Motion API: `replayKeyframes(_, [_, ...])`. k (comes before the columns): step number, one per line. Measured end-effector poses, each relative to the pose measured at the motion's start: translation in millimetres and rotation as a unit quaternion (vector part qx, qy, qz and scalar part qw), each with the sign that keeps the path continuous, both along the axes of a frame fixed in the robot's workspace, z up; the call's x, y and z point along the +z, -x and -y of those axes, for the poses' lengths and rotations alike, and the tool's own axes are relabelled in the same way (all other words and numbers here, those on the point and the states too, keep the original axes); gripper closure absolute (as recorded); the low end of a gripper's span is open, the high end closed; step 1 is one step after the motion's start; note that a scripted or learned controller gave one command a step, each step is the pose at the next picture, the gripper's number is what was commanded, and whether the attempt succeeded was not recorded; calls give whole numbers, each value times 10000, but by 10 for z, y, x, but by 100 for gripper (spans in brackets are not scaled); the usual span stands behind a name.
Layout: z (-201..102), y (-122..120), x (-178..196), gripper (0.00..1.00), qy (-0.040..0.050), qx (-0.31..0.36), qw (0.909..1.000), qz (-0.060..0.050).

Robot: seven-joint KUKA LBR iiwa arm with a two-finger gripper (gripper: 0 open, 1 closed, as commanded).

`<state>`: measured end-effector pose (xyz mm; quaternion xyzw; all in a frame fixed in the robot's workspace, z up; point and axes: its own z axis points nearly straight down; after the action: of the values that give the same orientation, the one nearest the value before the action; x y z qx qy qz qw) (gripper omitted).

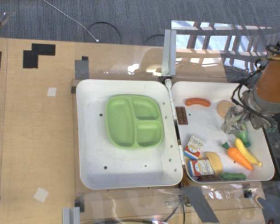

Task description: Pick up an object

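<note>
The right bin [210,120] holds several toy foods. A red sausage [197,102] lies near its far side, with a tan round piece [224,108] to its right. An orange carrot [239,157] and a yellow banana [248,152] lie side by side at the right, and a small green item [243,136] sits just above them. My gripper [234,122] hangs low over the bin's right part, just below the tan piece and above the green item. I see nothing held in it.
A brown chocolate bar [181,115] lies by the divider. Snack packets [194,148], a yellowish lump [215,161] and a green stick [233,176] crowd the near edge. The left bin [91,125] holds a green divided plate [134,121].
</note>
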<state>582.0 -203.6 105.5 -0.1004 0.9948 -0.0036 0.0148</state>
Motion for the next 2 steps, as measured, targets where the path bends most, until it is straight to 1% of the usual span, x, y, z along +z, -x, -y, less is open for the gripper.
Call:
replayKeyframes(1, [16, 14, 181, 100, 27, 2178, 9759, -100])
replayKeyframes(2, [12, 16, 176, 0, 23, 2177, 9760, -104])
